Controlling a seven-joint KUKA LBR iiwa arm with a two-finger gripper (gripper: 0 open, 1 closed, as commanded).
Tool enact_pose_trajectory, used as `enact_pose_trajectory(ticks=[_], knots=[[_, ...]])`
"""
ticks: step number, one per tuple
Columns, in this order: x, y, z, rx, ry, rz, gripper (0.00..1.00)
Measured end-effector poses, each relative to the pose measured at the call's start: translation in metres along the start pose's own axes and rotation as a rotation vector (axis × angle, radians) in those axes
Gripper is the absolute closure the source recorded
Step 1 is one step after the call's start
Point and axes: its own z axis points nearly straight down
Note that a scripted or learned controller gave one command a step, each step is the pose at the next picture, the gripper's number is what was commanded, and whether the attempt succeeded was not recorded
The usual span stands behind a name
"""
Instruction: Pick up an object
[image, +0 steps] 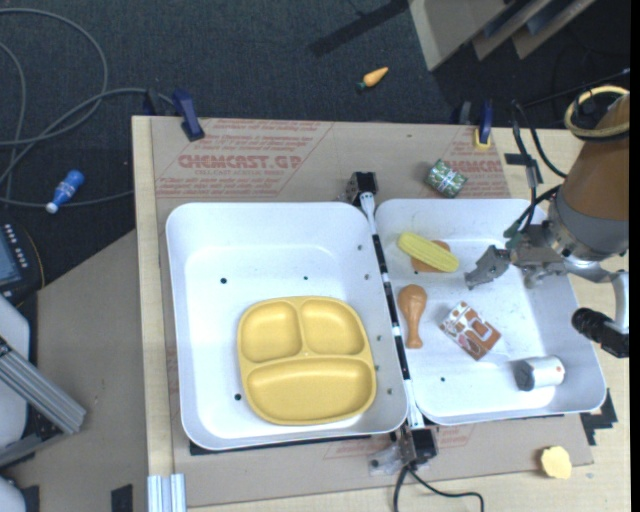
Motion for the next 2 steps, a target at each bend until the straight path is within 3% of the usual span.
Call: enact_pose_trajectory(ticks=[1, 2], knots=[[0.001, -0.014, 0.088, -0.006, -0.002, -0.002, 0.0], [0.053, 0.097, 0.105, -0.007, 0.002, -0.008, 0.0]])
